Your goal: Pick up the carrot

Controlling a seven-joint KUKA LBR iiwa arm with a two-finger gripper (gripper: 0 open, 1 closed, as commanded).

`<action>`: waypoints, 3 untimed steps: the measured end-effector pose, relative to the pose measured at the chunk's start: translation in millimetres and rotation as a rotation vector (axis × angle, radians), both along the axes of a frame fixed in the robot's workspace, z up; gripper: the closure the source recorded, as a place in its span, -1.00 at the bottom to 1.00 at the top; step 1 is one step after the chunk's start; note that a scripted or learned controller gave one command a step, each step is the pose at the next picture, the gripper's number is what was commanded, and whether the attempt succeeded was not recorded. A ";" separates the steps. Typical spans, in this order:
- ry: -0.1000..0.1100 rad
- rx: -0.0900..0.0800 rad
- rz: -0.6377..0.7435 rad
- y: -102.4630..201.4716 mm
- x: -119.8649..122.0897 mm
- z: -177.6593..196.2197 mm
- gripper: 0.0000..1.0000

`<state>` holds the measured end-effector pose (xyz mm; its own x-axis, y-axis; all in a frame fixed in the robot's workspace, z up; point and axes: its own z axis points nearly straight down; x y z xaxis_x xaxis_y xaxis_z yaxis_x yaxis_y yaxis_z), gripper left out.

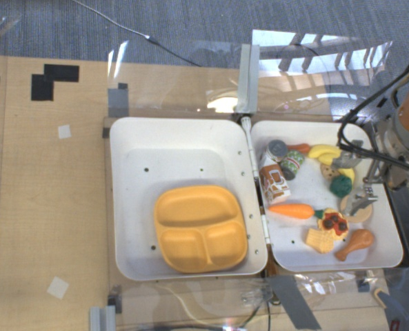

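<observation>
Down at the front of the right bin (392, 252) lies a toy chicken leg (356, 243), and just beside it is a small yellow cracker (319, 240). A little farther back is the carrot (293, 212). It is orange and lies flat on the white floor of that bin, close to the wall between the two bins, with its thin end pointing to the left bin (142, 150). A small brown carton (276, 183) sits just behind the carrot, and a little red-topped toy (334, 222) sits by its thick end. The left bin holds a big yellow plate (200, 227) with three sections. The gripper (361, 203) hangs low over the right side of the right bin, near a green toy (341, 185) and a banana (325, 153). It is apart from the carrot, with the red-topped toy between them. Nothing can be seen in its grip, and the picture does not show if it is open or closed. So the job looks like it is at the start: the arm is reaching, and the carrot has not been picked up yet. Next, the gripper would probably need to slide left until it is right above the middle of the carrot, turn so it can squeeze across the thin way, and go down with care. It should likely stay clear of the carton and the red-topped toy, since both are very near.
</observation>
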<state>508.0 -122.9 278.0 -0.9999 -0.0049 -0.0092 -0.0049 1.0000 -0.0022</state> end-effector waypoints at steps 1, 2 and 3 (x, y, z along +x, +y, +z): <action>0.009 0.004 0.036 38.5 -11.5 -102.2 -1.00; -0.037 -0.008 0.190 37.2 38.8 -161.6 -1.00; -0.055 -0.006 0.120 37.7 38.8 -169.3 -1.00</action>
